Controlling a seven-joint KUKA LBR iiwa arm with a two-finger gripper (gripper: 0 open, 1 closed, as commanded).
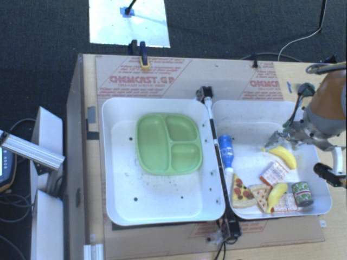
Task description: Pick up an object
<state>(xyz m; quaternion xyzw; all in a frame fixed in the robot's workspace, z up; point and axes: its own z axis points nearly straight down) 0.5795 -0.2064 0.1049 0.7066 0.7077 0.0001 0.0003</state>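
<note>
**Arm hangs over the right bin, with nothing yet seen in its grasp**

The grey arm with the orange band [329, 104] reaches in over the right shallow white plastic bin [255, 118], and its tool [277, 140] sits low near that bin's far right side, just above and touching or nearly touching the upper yellow toy banana [284, 156]. Whether the tool is apart or together cannot be told from this slant; no object is seen held in it.

The candidates all lie in the right bin: the blue and white bottle [225, 151] along the left wall, a slice of toy pizza [241, 193] near the front, a second yellow banana [277, 194], a small red and white packet [274, 173] and a small dark green can [302, 194]. The left white bin [122, 145] carries a green divided plastic plate [168, 144].

The step in hand looks like the approach or descent onto the upper banana. The next move would call for the tool to straddle the fruit across its narrow width and close firmly before lifting; its curved, smooth skin may slip out.
</note>
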